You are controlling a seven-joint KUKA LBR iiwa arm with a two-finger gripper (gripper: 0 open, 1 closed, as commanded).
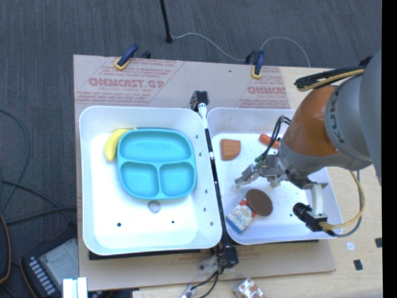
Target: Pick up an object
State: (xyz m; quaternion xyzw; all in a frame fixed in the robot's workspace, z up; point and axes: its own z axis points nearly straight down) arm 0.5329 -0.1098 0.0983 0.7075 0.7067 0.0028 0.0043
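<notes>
My gripper (259,177) hangs low in the right bin (245,114), its fingers spread open with nothing between them. Just below it lies a dark brown oval disc (259,202), apart from the fingertips. A small white and blue carton (240,217) rests at the bin's front left corner, touching the disc's edge. An orange-brown square biscuit (230,148) sits at the back left of this bin. A small orange piece (267,139) peeks out beside the arm's wrist, partly hidden by it.
The left bin (99,219) holds a blue divided plate (156,163), a yellow banana (111,144) against its left rim, and a small grey object (154,207) in front of it. The arm's bulk covers the right bin's right half.
</notes>
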